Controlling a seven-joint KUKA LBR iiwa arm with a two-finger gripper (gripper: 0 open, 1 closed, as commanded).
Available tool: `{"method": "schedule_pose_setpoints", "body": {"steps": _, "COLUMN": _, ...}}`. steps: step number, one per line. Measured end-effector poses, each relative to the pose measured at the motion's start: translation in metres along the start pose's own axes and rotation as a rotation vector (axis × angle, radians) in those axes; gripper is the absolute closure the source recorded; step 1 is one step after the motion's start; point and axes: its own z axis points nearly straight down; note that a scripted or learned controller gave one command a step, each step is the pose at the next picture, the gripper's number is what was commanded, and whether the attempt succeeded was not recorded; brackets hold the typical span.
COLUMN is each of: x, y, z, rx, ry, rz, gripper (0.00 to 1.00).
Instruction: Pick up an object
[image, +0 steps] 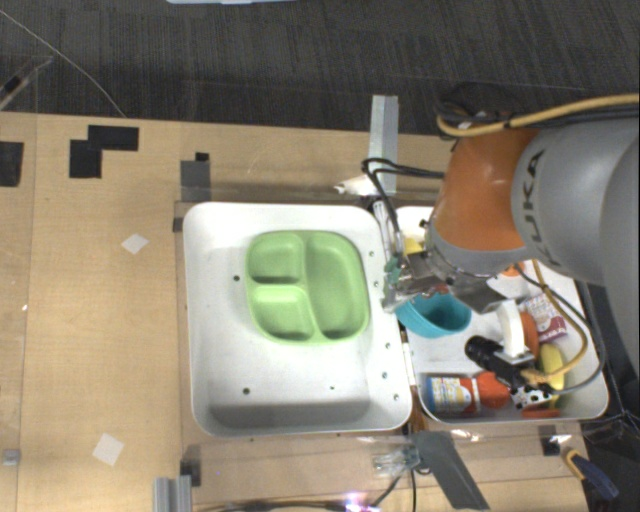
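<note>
Whether the pincer (405, 283) is open or closed cannot be told; it sits low over the divide between the bins, just beside a blue cup (435, 315). Left bin (215, 300) holds a green divided tray (305, 285). Right bin (590, 405) holds the cup and jumbled clutter.

We had one fixed camera above the bench (90, 330), looking down at a slant, moderately close. It framed both white bins: the left bin (215, 400) sat centre frame, the right bin (590, 400) ran toward the right edge. Dark floor (200, 50) filled the far strip. The arm (560, 200) entered from the right.
</note>
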Motion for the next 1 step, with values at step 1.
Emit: {"method": "schedule_pose_setpoints", "body": {"steps": 1, "x": -0.0621, "y": 0.0136, "z": -0.0267, "rx": -0.004, "ry": -0.003, "rz": -0.058, "gripper": 1.0}}
